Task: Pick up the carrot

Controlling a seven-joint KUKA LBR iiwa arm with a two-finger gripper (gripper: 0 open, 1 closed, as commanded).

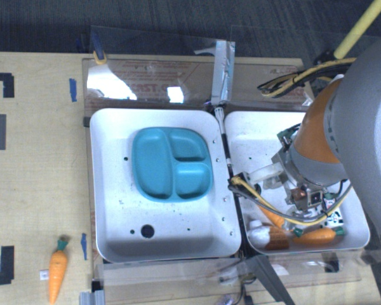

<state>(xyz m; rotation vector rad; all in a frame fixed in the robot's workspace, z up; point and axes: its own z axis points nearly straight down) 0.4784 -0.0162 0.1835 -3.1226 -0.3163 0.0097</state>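
- A toy carrot [57,271] with a green top lies on the bare wooden tabletop [32,189], at the lower left, just outside the left bin's outer wall. Its green end points up the view and its tip points down.
- The left bin [108,170] is shallow and white. A teal divided plate [173,162] with three compartments sits in its upper middle part. A small dark round spot [147,231] shows on the bin floor near the lower edge.
- A clear plastic sheet [159,75] stands behind the bins, catching bright reflections.
- The right bin [247,132] touches the left one along a shared dark seam.
- In the right bin's lower part lie orange pieces: another carrot-like object [317,236] by the lower right wall, and a second orange piece [272,217] partly under yellow cables [267,202]. A white round item [259,235] sits beside them.
- The grey arm [368,126] with its orange band [317,132] reaches in from the right, over the right bin.
- The hand [303,199] hangs low above the orange pieces; I cannot tell how its fingers stand, as the wrist and cables hide them.
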